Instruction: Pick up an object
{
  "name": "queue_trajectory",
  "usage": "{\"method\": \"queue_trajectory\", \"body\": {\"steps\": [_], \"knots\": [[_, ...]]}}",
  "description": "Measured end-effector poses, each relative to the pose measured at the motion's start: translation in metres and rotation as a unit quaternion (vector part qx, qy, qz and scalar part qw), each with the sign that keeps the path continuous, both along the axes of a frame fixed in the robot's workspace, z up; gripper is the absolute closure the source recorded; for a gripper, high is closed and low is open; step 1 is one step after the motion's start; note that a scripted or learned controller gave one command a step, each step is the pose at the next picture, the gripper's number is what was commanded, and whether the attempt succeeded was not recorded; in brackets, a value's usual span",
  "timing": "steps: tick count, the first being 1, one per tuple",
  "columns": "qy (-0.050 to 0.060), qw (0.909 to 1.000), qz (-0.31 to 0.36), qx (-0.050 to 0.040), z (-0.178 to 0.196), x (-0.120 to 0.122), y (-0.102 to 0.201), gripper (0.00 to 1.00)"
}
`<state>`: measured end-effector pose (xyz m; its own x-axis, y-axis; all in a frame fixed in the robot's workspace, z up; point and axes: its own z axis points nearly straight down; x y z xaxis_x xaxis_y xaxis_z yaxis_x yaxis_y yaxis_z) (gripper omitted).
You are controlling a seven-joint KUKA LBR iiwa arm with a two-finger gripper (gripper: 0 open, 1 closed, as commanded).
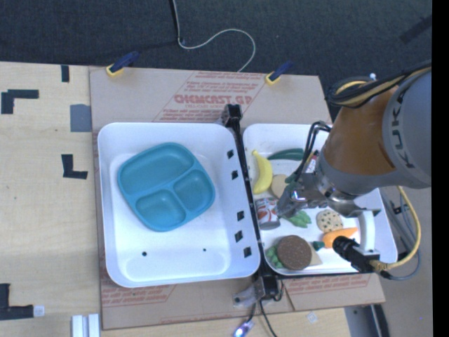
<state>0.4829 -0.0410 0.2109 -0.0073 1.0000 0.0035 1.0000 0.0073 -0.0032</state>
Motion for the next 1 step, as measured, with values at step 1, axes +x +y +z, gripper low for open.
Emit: {"method": "queue_trajectory", "body": {"steps": [1], "knots": [[-0.002,1.0000,0.000,-0.0007,-0.0033,0.0591,0.0530,1.00]]}}
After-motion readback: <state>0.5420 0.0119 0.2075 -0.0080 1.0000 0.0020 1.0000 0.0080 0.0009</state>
